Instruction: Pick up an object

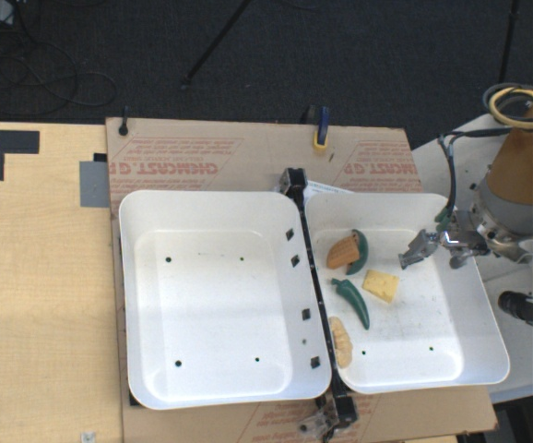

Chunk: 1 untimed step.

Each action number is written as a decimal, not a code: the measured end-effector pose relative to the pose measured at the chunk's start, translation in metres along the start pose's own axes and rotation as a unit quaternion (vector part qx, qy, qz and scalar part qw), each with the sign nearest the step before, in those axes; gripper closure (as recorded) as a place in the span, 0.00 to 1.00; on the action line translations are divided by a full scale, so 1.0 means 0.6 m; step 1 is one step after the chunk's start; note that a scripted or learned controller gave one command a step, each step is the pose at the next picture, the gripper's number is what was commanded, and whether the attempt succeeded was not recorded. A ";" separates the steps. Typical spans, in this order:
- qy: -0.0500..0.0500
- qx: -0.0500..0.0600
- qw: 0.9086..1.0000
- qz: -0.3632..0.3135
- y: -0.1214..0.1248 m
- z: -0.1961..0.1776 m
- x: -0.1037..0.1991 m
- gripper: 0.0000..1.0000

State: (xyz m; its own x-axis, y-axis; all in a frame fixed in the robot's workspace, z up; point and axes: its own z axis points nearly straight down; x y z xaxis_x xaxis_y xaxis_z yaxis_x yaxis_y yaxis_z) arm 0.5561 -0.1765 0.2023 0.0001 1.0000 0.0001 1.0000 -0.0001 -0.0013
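Note:
The right bin (469,358) holds a brown bread-like wedge (344,251) with a dark green piece behind it, a yellow cheese block (382,286), a green pepper (352,302) and a tan ridged piece (341,341) against the divider. My gripper (418,251) hangs over the right part of this bin, to the right of the cheese block and apart from it. Nothing shows between its fingers.
The left bin (147,247) lies beside the right one, with a black divider bar (305,275) between them. Both rest on a cardboard sheet (202,155) on the wooden bench. The arm's grey and orange body (515,183) stands at the right edge.

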 end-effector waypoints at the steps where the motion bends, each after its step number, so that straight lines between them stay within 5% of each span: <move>1: 0.000 -0.001 1.000 -0.002 0.021 0.167 0.104 0.00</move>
State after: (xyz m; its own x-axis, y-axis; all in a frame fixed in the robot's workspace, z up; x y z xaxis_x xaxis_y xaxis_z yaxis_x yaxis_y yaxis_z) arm 0.5688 -0.1140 0.1023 -0.0041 1.0000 0.0008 1.0000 0.0041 0.0016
